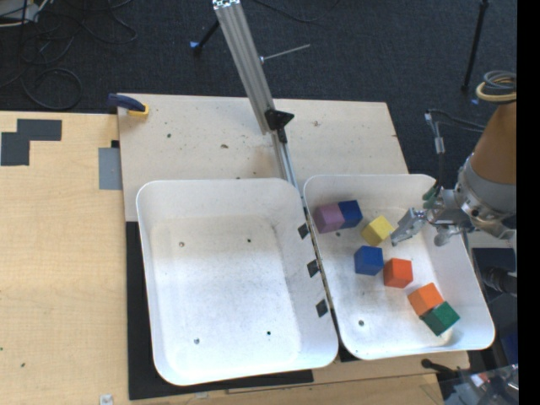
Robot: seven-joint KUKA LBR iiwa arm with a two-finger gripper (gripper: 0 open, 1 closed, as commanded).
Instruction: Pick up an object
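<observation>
1. So, starting on the left: the left bin (pixel 219 285) is a shallow white tray with a speckled floor, sitting right up against its neighbour along the middle seam
2. Next over, the right bin (pixel 359 336) has all the blocks in it. Up near its back left corner a purple block (pixel 328 218) and a blue block (pixel 350 212) are touching each other
3. Just right of those sits a yellow block (pixel 377 229), with a second blue cube (pixel 368 260) right below it
4. An orange-red block (pixel 397 272) is just beside that blue cube, roughly mid-bin
5. Down toward the front right corner, an orange block (pixel 424 297) and a green block (pixel 440 317) are touching, the green one closer to the rim
6. The gripper (pixel 405 229) comes in from the right, low over the bin, fingertips just right of the yellow block. Nothing is between the fingers, and honestly I can't tell if they're spread or pressed together from this angle
7. Behind it is the arm (pixel 494 163) with its orange band
</observation>
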